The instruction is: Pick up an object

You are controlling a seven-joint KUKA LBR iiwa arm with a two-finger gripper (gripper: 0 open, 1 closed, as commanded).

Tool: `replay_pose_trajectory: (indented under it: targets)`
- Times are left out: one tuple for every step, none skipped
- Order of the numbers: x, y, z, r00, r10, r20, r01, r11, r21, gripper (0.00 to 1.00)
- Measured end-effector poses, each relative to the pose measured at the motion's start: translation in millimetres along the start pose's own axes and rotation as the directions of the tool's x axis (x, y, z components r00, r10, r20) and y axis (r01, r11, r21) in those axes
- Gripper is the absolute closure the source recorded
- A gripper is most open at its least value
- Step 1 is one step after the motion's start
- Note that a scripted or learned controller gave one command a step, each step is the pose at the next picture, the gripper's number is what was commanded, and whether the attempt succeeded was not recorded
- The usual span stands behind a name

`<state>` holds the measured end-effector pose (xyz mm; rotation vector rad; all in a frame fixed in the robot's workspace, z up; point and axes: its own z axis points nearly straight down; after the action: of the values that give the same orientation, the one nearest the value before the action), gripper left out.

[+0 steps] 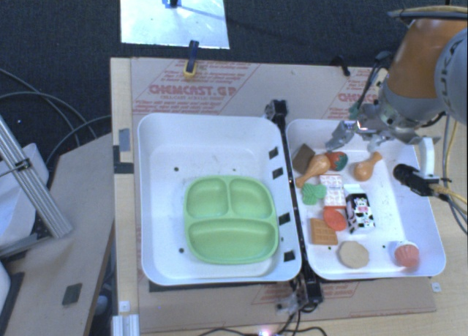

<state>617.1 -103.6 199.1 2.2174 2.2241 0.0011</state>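
My gripper (360,134) hangs over the far part of the right bin (424,210), below the grey and orange wrist. Just in front of it lie a small orange drumstick (367,167) and a red and green vegetable (337,159). A larger tan drumstick (315,169) and a brown block (303,157) sit to the left of those. Nearer the front are a green broccoli piece (313,193), a pink and white box (333,185), a red tomato (335,218), a black and white carton (358,211), an orange cracker (322,231), a tan cookie (354,255) and a red ball (406,255).
The left bin (168,144) holds a green divided plate (231,219). A black clamp strip (287,181) runs along the wall between the bins. A black part with a cable (413,178) juts over the right bin's right side.
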Motion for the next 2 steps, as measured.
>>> replay_pose_trajectory:
  targets:
    - [-36.0,-21.5,117.4,1.000,0.007,-0.003,-0.007,1.000,-0.002,0.00]
    - [-53.8,-74.5,109.6,1.000,0.006,0.001,-0.006,1.000,-0.013,0.00]
